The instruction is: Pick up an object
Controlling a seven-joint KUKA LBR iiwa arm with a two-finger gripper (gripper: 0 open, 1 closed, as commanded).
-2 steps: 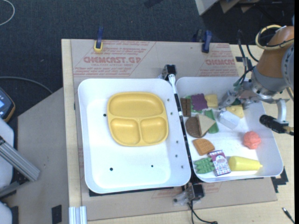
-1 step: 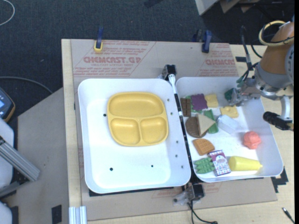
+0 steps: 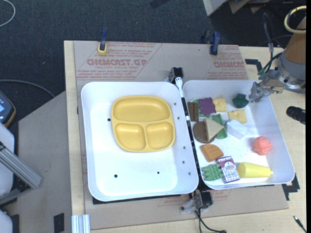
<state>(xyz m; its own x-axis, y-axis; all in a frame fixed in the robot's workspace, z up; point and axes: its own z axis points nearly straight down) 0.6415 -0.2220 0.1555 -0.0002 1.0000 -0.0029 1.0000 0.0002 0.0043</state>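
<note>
The right bin [image 3: 279, 130] holds several toy food pieces. Among them are a dark green piece [image 3: 239, 100], a purple bunch of grapes [image 3: 207, 106], a yellow cheese wedge [image 3: 237, 115], a white block [image 3: 237, 129], a pink ball [image 3: 262, 145] and a yellow piece [image 3: 253, 170]. My gripper [image 3: 256, 92] hangs over the bin's far right corner, just right of the dark green piece. I see nothing held in it.
The left bin [image 3: 97, 144] carries a yellow divided plate [image 3: 144, 123]. A brown bar [image 3: 193, 111], an orange slice [image 3: 212, 152], a green leaf [image 3: 212, 172] and a small carton [image 3: 228, 170] lie along the right bin's left side. Clamps [image 3: 214, 42] stand at the board's far edge.
</note>
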